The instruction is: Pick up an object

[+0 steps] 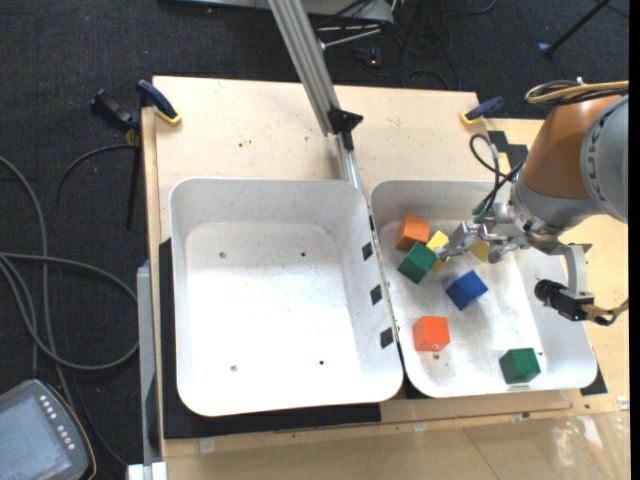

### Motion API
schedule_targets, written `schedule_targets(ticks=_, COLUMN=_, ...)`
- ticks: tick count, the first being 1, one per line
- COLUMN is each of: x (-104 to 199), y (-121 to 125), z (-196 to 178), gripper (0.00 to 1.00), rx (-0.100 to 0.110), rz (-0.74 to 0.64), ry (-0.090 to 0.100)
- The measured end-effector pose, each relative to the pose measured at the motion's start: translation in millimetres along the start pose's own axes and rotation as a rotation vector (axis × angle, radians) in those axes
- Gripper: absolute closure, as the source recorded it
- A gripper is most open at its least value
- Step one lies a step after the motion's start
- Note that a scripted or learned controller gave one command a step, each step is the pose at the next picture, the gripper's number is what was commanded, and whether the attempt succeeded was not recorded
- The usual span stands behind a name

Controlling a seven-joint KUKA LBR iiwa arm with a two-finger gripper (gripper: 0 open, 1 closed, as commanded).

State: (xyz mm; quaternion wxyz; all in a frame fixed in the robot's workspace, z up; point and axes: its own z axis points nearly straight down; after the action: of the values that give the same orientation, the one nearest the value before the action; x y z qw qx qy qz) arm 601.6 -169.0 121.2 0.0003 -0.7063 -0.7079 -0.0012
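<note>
The right bin [560, 363] holds several small blocks. An orange block [413, 232], a yellow block [438, 240] and a green block [418, 262] cluster at its upper left. A blue block [466, 289] lies mid-bin, with a second orange block [431, 333] and a second green block [520, 365] nearer the front. My gripper [480, 241] hangs low over the bin's upper middle, just right of the yellow block. A dull yellow block [482, 252] shows directly under it, partly hidden by the gripper body.
The left bin [200, 268] sits beside the right one, their walls meeting at the middle [378, 278]. A slanted metal pole [305, 53] crosses the bench top. The arm's cable and a black connector [560, 298] hang over the right bin's right side.
</note>
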Motion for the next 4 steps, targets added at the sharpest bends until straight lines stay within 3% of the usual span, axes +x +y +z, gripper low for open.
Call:
schedule_targets(ticks=1, x=-1, y=6, z=3, gripper=0.00, rx=-0.020, rz=0.000, ry=-0.006)
schedule_targets(ticks=2, x=0, y=7, z=-7, gripper=1.00, rx=-0.024, rz=0.000, ry=-0.006)
schedule_targets(ticks=3, x=6, y=15, z=-54, gripper=1.00, rx=-0.005, rz=-0.002, ry=-0.004)
schedule_targets(ticks=4, x=3, y=23, z=-101, gripper=1.00, rx=-0.006, rz=-0.001, ry=-0.005)
